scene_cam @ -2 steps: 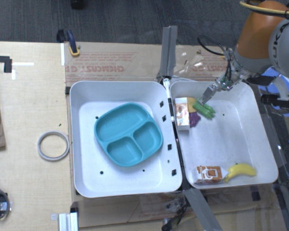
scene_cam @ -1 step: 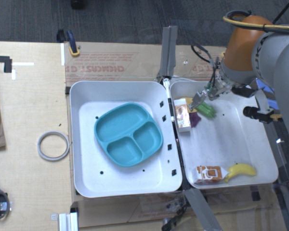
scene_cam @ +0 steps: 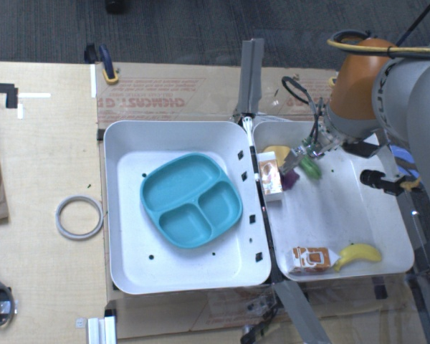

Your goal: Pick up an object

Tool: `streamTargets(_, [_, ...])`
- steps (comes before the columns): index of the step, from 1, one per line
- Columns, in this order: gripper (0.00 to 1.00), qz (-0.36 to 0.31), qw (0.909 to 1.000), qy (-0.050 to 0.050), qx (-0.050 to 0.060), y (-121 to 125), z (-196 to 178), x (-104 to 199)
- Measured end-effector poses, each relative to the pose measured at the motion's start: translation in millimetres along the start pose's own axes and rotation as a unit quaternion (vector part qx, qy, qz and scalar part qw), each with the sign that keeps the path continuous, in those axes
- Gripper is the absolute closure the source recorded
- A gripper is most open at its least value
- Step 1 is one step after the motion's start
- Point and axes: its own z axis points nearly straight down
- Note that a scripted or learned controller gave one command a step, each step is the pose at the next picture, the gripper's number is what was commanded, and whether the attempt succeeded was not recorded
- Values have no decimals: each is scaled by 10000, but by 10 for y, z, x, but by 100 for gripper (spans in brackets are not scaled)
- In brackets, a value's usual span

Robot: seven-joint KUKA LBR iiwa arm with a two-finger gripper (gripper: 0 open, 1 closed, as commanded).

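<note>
While the gripper (scene_cam: 303,155) hangs low at the right bin's (scene_cam: 344,213) back-left corner by some green and purple bits (scene_cam: 301,172), looks like the reach step; can't tell its state. Next: a clean pinch. Teal tray (scene_cam: 191,199) fills the left bin (scene_cam: 122,192); tan bench (scene_cam: 43,156), tape ring (scene_cam: 79,216).

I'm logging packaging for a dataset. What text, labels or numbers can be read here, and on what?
Brown cardboard sheet behind the bins: red printing, upside down and too blurred to read.
Small white printed box in the right bin: picture label, text too small.
Orange-brown packet beside the yellow banana: unreadable.
</note>
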Motion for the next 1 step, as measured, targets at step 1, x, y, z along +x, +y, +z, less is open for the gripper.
streamTargets(1, [100,-1,10000,4,-9,9,-94,3])
